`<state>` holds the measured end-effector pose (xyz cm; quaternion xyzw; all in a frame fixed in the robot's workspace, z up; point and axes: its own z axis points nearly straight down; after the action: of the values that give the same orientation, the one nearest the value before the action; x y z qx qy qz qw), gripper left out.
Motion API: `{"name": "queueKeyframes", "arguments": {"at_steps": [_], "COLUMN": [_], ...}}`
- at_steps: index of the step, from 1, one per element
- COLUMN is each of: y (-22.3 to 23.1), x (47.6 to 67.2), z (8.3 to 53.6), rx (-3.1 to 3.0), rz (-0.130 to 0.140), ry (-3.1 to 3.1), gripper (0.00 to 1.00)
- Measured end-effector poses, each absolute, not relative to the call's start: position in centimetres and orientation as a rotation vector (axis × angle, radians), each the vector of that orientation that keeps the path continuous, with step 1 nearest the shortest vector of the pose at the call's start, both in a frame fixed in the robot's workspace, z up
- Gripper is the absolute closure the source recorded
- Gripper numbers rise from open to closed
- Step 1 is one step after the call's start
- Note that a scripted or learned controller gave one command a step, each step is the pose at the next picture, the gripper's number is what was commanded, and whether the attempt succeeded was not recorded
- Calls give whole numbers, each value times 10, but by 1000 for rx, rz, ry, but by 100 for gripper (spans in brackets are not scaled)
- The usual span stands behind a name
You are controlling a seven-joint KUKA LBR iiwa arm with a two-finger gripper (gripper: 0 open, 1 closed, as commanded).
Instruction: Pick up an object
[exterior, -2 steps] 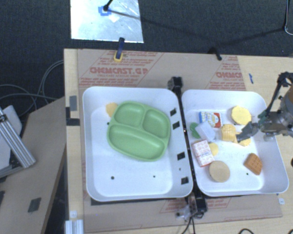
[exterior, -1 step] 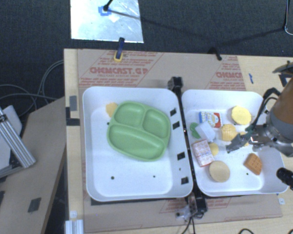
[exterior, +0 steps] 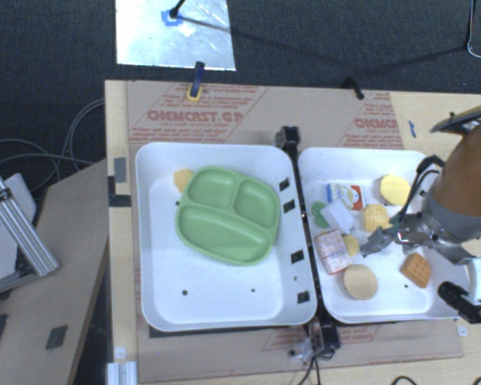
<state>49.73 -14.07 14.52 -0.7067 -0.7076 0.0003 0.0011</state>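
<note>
We are at the approach step: our end effector (exterior: 374, 243) sits low in the right bin (exterior: 337, 310) among the small food toys, just beside the corn-like yellow piece (exterior: 375, 215) and above the round tan bun (exterior: 359, 281), with nothing visibly held. We cannot tell how wide it stands. The next move, we judge, calls for settling squarely over one piece, probably the corn, clear of the red-and-white packet (exterior: 332, 250).

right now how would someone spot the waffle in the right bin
Look in the right bin, near its front right corner, just below the grey arm. The waffle is a small orange-brown square with a grid pattern, unlike the smooth round tan bun to its left.
</note>
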Motion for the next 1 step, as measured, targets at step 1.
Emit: {"name": "queueKeyframes", "arguments": {"at_steps": [1], "y": [-136], "x": [495], "z": [83], "rx": [-2218], "rz": [2], "ry": [-2221], "gripper": [0]}}
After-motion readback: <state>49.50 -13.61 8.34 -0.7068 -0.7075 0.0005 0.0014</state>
